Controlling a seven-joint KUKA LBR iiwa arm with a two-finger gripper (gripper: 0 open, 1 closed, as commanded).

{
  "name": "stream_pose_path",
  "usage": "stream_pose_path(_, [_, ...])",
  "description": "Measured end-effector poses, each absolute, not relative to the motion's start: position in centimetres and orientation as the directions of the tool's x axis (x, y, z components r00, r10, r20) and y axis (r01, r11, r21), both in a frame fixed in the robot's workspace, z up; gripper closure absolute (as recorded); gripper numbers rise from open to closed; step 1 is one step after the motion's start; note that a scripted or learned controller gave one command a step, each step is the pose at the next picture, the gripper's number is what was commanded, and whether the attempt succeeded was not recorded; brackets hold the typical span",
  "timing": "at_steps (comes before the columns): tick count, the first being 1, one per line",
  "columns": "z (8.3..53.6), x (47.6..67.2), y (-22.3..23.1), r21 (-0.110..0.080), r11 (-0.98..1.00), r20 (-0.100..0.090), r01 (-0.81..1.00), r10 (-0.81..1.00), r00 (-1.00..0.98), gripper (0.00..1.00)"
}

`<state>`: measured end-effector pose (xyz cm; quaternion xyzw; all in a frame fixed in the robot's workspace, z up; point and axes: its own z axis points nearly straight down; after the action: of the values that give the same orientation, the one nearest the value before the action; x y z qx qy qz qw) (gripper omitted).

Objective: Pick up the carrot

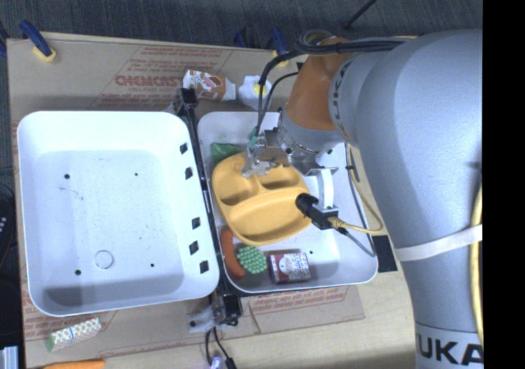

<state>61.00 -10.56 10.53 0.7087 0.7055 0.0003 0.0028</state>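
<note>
The carrot [227, 243] is a short orange piece against the left wall of the right bin [354, 271], near its front. A yellow divided plate [261, 205] and a green round thing [250, 260] partly hide it. My gripper [261, 156] hangs low over the far part of the yellow plate, well behind the carrot and a little to its right. The arm's grey body and orange band [312, 101] cover the right side of that bin.
A dark red can [289, 266] lies at the right bin's front, and a green item [223, 151] shows behind the plate. The left bin [98, 195] stands beside it. A small bottle [205, 84] and a packet [74, 332] lie outside on the cardboard.
</note>
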Motion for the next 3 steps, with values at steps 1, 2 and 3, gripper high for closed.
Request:
stream_pose_path(1, [10.39,60.89,-10.55,0.001,-0.005,-0.003,1.000,1.000,0.005,0.00])
stream_pose_path(2, [11.34,60.87,-10.57,-0.001,-0.002,-0.003,1.000,1.000,0.002,1.00])
stream_pose_path(3, [11.36,60.89,-10.54,-0.001,-0.002,-0.003,1.000,1.000,0.002,0.00])
